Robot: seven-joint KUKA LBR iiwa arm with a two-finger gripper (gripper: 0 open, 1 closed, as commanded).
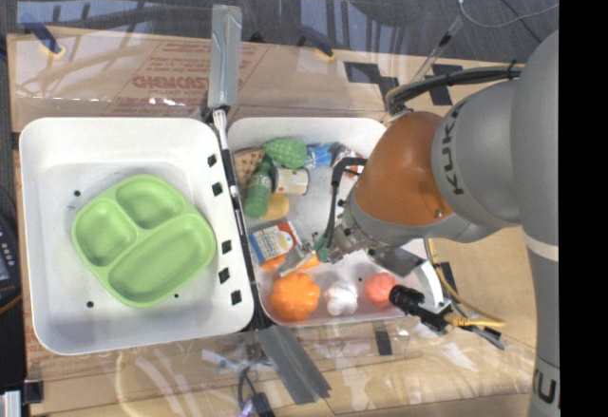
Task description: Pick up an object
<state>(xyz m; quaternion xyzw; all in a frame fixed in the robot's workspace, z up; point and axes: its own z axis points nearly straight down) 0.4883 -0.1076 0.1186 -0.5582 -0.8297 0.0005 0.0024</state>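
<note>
The grey arm (494, 159) with its orange band (404, 180) reaches in from the right and covers much of the right bin (285, 128). The left bin (47, 216) holds a single green divided plate (142, 239) with three compartments, lying flat near the bin's middle. The right bin is crowded: at its front edge sit an orange pumpkin-like fruit (295, 296), a small white ball (341, 299) just beside it, and a pink-red ball (378, 288) further right. Behind them lies a small juice carton (274, 241), with a yellow piece (275, 207) and a green bottle (258, 189) above it. Towards the back wall are a green leafy toy (286, 153), a white block (293, 181) and a blue item (320, 156). The gripper (328, 249) hangs low over the bin's middle, just right of the juice carton and above the white ball; whether its fingers are apart or together cannot be told, and nothing can be seen held in it.
</note>
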